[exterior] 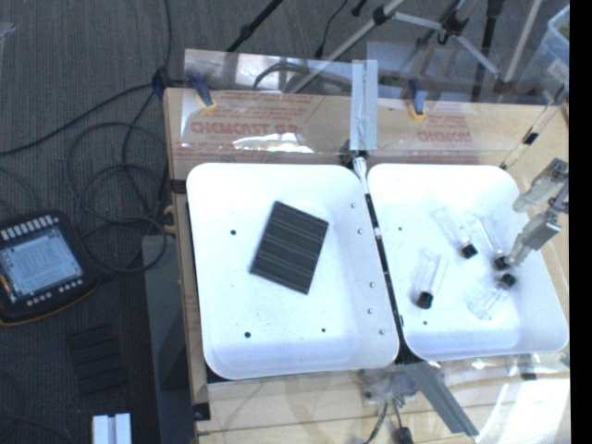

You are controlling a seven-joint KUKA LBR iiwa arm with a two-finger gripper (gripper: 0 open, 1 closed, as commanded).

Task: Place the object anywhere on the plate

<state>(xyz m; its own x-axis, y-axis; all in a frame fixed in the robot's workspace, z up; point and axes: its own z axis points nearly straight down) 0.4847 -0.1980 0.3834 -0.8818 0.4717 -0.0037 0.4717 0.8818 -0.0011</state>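
A dark grey ribbed plate (290, 247) lies tilted in the middle of the left bin (213, 340). Several clear vials with black caps lie in the right bin (546, 336): one (428, 276) near its left side, one (455, 228) further back, one (485, 301) toward the right. My gripper (507, 260) comes down at a slant from the right edge, its tip low among the right-hand vials, next to a black cap (500, 264). No vial is visibly lifted by it.
A raised divider (377, 248) separates the two bins. A clear plastic sheet (277, 118) covers the bench behind them. A teach pendant (37, 266) and cables lie on the floor at left.
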